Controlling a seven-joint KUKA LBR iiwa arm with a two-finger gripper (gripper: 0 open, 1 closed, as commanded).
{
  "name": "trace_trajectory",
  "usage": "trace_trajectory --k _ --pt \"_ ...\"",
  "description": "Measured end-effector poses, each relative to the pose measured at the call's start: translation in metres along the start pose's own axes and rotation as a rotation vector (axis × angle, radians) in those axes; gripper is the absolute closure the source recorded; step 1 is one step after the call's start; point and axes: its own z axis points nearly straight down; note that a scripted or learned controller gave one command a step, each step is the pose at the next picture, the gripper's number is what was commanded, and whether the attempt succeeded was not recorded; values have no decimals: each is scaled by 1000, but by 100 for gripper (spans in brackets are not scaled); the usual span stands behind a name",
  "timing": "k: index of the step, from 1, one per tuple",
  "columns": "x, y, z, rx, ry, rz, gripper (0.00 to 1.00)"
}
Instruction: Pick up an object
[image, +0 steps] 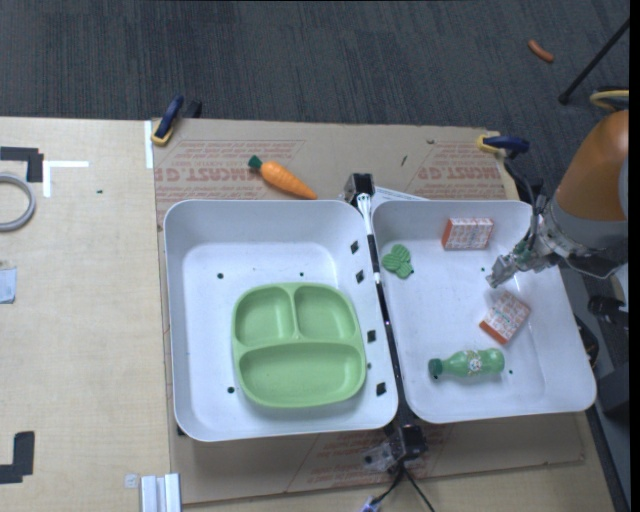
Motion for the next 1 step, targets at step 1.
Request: trace_trajectory --k 1 --pt "0 0 0 0 0 0 0"
